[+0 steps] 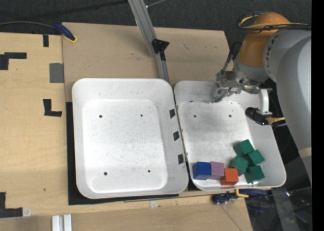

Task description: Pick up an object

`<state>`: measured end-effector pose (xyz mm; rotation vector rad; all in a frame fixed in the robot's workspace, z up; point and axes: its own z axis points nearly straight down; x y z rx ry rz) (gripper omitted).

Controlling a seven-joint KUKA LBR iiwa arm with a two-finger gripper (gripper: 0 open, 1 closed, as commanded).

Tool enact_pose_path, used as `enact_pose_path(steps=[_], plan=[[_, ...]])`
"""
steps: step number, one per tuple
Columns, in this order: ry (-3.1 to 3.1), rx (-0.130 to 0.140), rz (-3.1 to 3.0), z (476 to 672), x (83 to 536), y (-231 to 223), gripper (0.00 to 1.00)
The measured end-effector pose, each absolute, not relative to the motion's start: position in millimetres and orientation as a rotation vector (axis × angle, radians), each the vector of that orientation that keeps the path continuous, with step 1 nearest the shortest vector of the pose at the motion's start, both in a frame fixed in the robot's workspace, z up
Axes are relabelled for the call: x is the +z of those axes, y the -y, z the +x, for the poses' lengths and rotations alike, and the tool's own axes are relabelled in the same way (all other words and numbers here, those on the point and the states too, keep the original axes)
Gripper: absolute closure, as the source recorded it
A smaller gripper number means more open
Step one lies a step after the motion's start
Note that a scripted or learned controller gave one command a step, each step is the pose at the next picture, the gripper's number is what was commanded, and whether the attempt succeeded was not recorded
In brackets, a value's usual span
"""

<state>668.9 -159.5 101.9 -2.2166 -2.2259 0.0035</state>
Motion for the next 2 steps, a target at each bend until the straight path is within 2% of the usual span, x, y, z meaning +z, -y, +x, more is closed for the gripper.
enact_pose_path(steps=[2], plan=[[2.225,-0.003,-2.221,660.7,195,150,1.00]])
